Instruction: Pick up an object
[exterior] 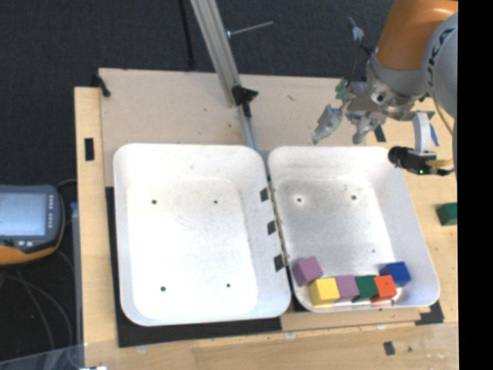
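Blocks point(350, 285): right bin point(400, 206), near edge | claw point(343, 129): spread, holding nothing, above far rim

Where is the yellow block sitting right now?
The yellow block lies in the right bin, along its near edge, just below one purple block and touching another purple block on its right.

The wooden bench point(88, 230) bears two white bins, left bin point(192, 156) touching right bin point(408, 206).
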You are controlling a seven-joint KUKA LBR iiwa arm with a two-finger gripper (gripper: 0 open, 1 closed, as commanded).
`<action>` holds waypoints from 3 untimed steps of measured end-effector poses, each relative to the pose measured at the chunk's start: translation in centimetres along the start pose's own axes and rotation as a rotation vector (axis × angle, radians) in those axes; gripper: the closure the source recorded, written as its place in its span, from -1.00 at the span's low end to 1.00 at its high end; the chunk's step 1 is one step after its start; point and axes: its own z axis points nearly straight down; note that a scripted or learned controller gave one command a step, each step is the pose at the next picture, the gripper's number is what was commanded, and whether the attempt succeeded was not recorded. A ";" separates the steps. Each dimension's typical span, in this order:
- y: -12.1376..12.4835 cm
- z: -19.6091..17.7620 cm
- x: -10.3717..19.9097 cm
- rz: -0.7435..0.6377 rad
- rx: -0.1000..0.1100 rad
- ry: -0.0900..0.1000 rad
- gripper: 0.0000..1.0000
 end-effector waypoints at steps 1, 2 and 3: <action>-3.8 8.2 -8.4 0.014 0.007 0.000 -1.00; -2.5 6.7 6.4 -0.003 -0.001 0.006 -1.00; -1.6 -19.5 2.1 0.003 -0.011 0.000 -1.00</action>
